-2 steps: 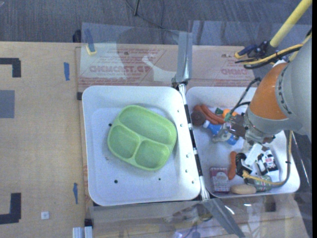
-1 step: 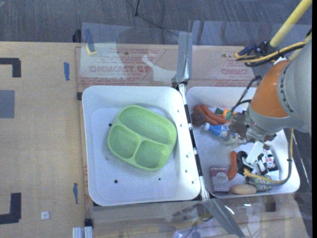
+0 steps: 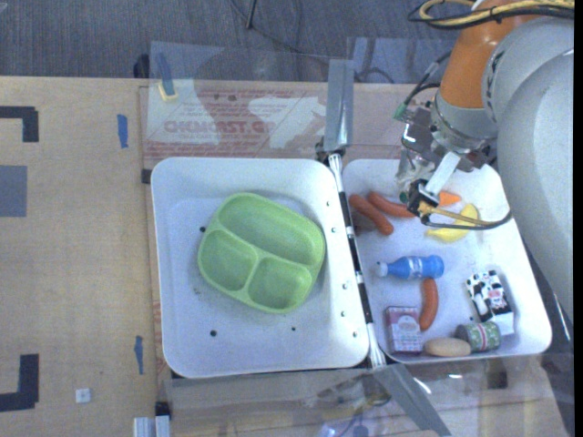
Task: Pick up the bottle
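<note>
The bottle [image 3: 414, 268] is blue with a white cap and lies on its side in the middle of the right bin [image 3: 528, 285], cap pointing left. My gripper [image 3: 410, 185] hangs over the far part of that bin, well behind the bottle and apart from it. It hovers just right of two red sausages [image 3: 381, 211]. Nothing shows in its grasp.
The left bin [image 3: 173, 244] holds a green divided plate [image 3: 261, 252]. Around the bottle in the right bin lie a yellow banana [image 3: 454, 231], another sausage [image 3: 428, 303], a red packet [image 3: 403, 327], a bread roll [image 3: 446, 346], a small can [image 3: 484, 337] and a black-and-white carton [image 3: 488, 295].
</note>
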`<state>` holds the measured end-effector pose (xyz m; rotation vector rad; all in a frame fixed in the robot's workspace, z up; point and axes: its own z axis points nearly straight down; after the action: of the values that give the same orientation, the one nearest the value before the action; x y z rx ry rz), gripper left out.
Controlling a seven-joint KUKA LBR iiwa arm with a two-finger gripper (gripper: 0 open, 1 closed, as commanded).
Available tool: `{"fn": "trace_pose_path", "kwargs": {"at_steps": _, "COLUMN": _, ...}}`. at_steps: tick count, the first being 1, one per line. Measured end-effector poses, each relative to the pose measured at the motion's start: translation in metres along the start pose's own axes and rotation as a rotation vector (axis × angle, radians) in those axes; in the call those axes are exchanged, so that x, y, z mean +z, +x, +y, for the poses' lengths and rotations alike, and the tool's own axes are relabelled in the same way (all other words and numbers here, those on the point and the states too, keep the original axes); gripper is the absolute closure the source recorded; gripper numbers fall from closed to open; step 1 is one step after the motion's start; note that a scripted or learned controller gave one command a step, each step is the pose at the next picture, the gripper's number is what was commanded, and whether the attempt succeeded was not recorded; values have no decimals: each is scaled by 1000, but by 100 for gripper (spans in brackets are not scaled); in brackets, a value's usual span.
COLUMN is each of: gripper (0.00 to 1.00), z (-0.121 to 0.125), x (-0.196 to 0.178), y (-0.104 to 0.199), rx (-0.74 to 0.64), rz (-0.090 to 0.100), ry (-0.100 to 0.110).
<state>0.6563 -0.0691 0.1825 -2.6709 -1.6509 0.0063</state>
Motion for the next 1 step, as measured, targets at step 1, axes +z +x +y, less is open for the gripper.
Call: {"fn": "trace_pose_path", "kwargs": {"at_steps": 1, "gripper": 0, "z": 0, "x": 0, "y": 0, "rx": 0, "rz": 0, "ry": 1}}
